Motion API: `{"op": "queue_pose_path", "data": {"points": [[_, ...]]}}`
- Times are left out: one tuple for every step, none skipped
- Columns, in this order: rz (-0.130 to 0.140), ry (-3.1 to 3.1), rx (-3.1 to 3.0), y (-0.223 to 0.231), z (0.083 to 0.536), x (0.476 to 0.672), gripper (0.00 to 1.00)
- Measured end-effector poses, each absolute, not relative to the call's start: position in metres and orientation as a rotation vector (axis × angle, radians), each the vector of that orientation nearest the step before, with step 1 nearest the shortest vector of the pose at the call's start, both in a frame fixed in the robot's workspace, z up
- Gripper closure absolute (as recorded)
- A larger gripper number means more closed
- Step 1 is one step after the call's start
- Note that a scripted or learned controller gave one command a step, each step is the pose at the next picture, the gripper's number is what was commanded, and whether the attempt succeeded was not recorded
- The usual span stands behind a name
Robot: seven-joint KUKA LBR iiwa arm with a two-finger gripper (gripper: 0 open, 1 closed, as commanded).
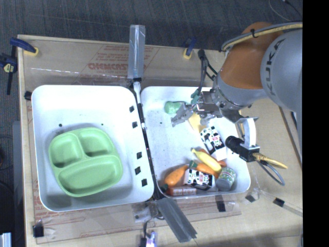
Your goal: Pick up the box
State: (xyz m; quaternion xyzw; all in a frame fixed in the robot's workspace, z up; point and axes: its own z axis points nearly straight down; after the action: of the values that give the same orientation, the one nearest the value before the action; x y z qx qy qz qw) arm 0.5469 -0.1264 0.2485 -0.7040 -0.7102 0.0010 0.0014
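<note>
- In the right bin [154,138], the end effector [186,112] hangs low over the upper part, near a small green thing [174,107]; whether it is apart or together I cannot tell.
- The box [212,139], white with black blotches, lies just below and to the right of it, beside a banana [206,160]; a second blotched pack [199,178] sits in the clutter along the bottom wall, next to an orange carrot-like piece [175,175].
- To do the step well, I judge the end effector should centre over the box's short sides and come straight down, keeping off the yellow piece [194,121] touching it.
- The box looks like stiff, flat-faced card, likely easy to pinch; the bin is smooth white plastic.
- The left bin [38,138] holds a glossy green divided plate [85,161].
</note>
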Motion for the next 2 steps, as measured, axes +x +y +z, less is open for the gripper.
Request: {"op": "queue_pose_path", "data": {"points": [[0.005, -2.079, -2.353, -0.175, 0.204, 0.595, 0.00], [0.005, -2.095, -2.338, -0.184, 0.158, 0.639, 0.00]]}}
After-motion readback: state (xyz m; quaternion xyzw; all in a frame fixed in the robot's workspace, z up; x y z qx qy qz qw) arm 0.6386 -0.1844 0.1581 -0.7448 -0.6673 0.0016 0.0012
